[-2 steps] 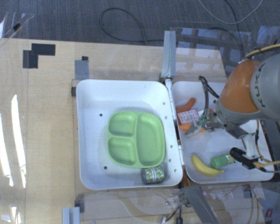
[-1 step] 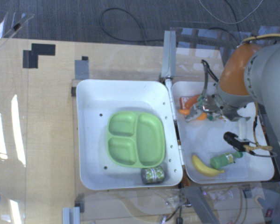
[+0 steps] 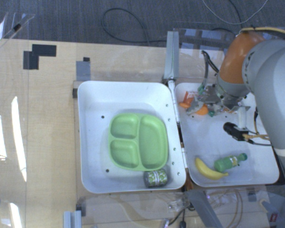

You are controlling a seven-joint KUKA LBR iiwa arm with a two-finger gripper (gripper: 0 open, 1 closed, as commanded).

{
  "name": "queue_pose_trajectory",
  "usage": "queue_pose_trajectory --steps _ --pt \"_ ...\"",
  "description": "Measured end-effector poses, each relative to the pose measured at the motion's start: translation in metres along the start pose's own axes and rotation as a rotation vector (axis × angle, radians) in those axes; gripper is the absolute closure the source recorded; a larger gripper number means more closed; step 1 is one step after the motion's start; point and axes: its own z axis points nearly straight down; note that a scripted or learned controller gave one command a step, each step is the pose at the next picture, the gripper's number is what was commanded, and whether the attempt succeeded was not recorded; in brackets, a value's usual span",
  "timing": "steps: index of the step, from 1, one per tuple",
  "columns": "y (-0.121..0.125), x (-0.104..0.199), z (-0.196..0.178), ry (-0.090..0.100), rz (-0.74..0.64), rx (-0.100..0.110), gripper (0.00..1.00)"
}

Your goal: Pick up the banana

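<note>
Wooden worktop [image 3: 38,127] carried the two white bins side by side. We took the green divided plate [image 3: 138,142] in the left bin [image 3: 90,127] as our landmark. Just below its lower right corner lay a small can [image 3: 156,177] on its side. Well to the plate's right, in the right bin [image 3: 204,137], we saw the banana [image 3: 209,169] lying flat near the front wall, its far end touching a green bottle [image 3: 230,162]. Up and right of the plate, the end effector [image 3: 210,101] hung low over some orange items [image 3: 194,106], well apart from the banana. We could not tell how it stood.
</note>
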Motion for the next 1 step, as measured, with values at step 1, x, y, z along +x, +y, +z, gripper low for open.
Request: queue_pose_trajectory --steps 1 --pt "-0.0010 -0.0001 -0.0096 -0.004 -0.008 0.004 1.00"
